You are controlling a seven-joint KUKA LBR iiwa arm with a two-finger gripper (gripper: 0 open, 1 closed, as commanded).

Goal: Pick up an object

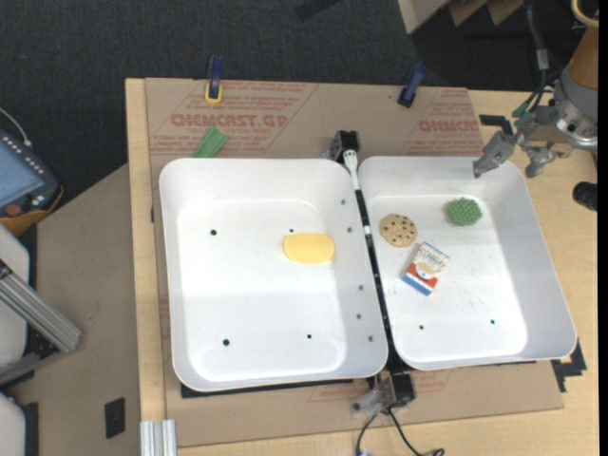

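Note:
A flat yellow oval piece [308, 248] lies near the middle of the left bin [190, 283]. In the right bin [513, 321] a brown cookie [398, 229] rests near the left wall. To its right sits a green bumpy ball [464, 211]. Below the cookie lies a small red, white and blue packet [424, 268]. My gripper [514, 157] hangs open over the right bin's far right corner, above and to the right of the green ball, with nothing between its fingers.
The bins rest on a cardboard sheet [285, 112] held by a yellow-blue clamp [215, 82] and a blue clamp [411, 85] at the back. A green strip [210, 142] lies on the cardboard beyond the left bin. A black divider [361, 226] runs between the bins.

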